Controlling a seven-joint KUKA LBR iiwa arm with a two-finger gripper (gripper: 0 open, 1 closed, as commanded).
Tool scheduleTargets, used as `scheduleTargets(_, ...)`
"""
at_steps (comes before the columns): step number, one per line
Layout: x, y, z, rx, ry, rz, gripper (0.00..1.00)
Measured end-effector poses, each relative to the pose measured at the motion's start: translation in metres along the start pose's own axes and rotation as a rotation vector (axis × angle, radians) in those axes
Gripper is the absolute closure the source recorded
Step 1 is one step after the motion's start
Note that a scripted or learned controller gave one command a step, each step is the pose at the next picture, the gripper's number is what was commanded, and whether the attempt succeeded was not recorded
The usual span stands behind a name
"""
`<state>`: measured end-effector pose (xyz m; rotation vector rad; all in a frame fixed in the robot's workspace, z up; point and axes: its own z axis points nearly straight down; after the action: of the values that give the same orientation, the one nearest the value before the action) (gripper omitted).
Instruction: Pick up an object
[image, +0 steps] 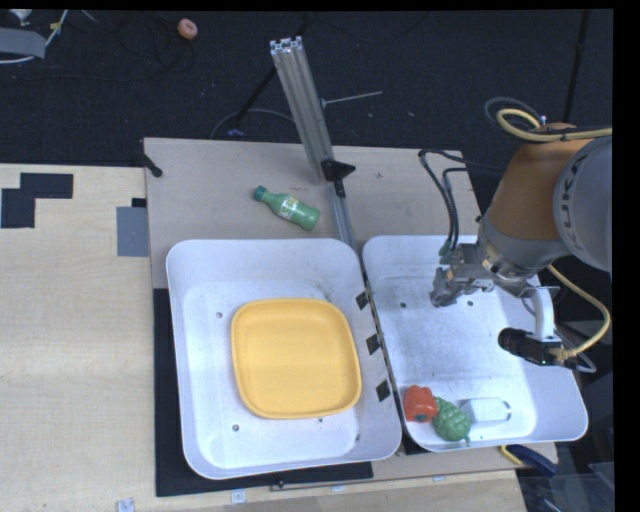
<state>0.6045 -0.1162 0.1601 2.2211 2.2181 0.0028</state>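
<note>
In the right bin (560, 415), the near corner holds a red object (419, 402), a green one (451, 421) and a white one (486, 409), touching. The left bin (190, 300) carries a yellow plate (295, 357). The claw (447, 290) hangs over the right bin's far part; its opening can't be made out. A green bottle (287, 208) lies on the table (200, 190) beyond

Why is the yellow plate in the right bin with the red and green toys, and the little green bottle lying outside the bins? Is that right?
Not quite. The yellow plate lies in the left bin, by itself. The red toy and green toy are in the right bin, at its near edge. The green bottle does lie outside the bins, on the bench behind them. The camera view shows this.
</note>
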Motion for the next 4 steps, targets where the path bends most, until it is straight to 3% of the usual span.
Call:
scheduleTargets(1,-0.001,0.001,-0.052,-0.001,0.0,-0.001,1.0)
scheduleTargets(2,0.053,0.008,-0.053,0.003,0.002,-0.005,1.0)
scheduleTargets(4,0.14,-0.01,-0.055,0.004,0.001,-0.004,1.0)
